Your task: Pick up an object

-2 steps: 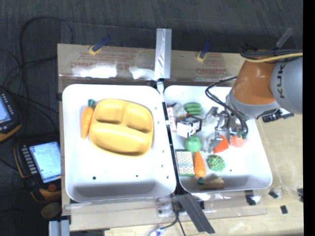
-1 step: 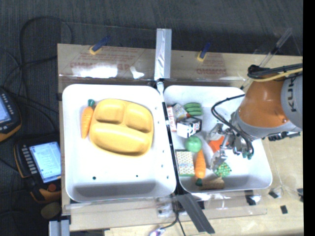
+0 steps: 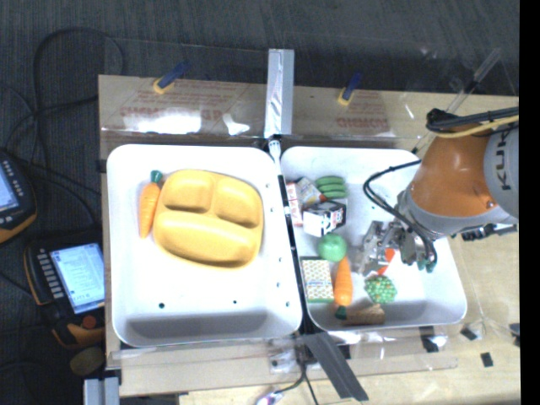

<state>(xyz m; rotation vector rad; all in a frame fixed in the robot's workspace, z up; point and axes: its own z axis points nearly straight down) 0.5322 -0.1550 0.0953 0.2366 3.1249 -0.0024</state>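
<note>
Two shallow white bins sit side by side on a pale wooden bench, with dark grey carpet around it. The left bin (image 3: 126,310) holds one yellow divided tray (image 3: 209,216) and one carrot (image 3: 148,207) lying just beside the tray's left edge. Behind the bins, clear plastic sheeting is clipped down by two blue-and-yellow clamps (image 3: 171,77). Off the bench's left side lie a couple of handheld screens (image 3: 74,275) and black cable.

The right bin (image 3: 451,298) is the crowded one, and I'll place things from its green ball (image 3: 332,246). A second carrot (image 3: 342,283) lies just below the ball; a patterned card (image 3: 317,279) sits below and to its left; a small printed box (image 3: 323,218) is just above it, and a green pod-like vegetable (image 3: 330,185) further above. One speckled green ball (image 3: 380,289) rests lower right.

The grey arm with its orange band (image 3: 451,180) reaches in over that bin, its gripper (image 3: 386,251) low, right of the green ball. I cannot tell how it is set.
</note>
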